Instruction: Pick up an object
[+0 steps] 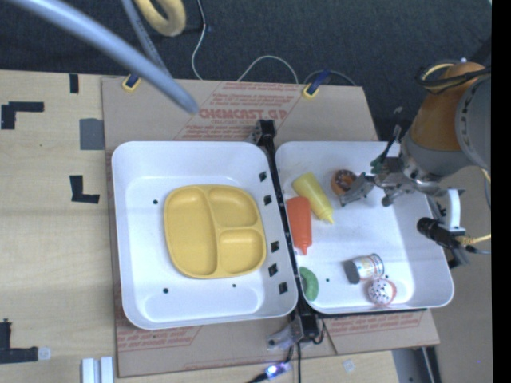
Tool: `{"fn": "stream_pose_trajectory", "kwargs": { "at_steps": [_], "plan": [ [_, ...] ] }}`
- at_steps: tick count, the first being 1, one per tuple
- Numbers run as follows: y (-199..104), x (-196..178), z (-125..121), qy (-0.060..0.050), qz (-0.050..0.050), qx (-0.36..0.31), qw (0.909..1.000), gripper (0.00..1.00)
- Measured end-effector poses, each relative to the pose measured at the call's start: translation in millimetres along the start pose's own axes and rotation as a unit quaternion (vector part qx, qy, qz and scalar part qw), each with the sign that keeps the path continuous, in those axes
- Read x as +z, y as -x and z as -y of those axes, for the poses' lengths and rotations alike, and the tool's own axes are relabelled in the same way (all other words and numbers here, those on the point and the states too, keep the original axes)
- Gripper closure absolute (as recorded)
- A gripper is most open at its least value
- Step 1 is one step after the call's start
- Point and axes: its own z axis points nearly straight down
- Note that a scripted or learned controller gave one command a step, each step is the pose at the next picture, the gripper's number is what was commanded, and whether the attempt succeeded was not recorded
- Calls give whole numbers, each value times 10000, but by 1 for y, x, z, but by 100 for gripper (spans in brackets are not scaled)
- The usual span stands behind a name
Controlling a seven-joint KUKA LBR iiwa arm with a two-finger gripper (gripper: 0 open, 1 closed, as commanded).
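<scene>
Small brown object (344,181) seemingly just left of claw (369,191).

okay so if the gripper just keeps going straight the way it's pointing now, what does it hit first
Probably the small brown round object. The gripper points toward the view's left, and that object sits just past its tip. Beyond it lies the yellow corn-shaped toy. Height above the right bin is unclear, so it might pass over.

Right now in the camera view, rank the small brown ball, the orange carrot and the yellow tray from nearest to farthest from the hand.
1. Small brown ball, just left of the hand, right bin.
2. Orange carrot, by the divider.
3. Yellow tray, left bin.
</scene>
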Motion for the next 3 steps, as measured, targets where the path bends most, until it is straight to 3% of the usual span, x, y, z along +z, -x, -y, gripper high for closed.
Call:
{"fn": "stream_pose_trajectory", "kwargs": {
  "at_steps": [1,2,3],
  "plan": [
    [0,51,-1,37,13,-8,10000,0],
    [0,38,-2,46,18,-10,10000,100],
    [4,-10,5,48,7,0,10000,100]
  ]
}}
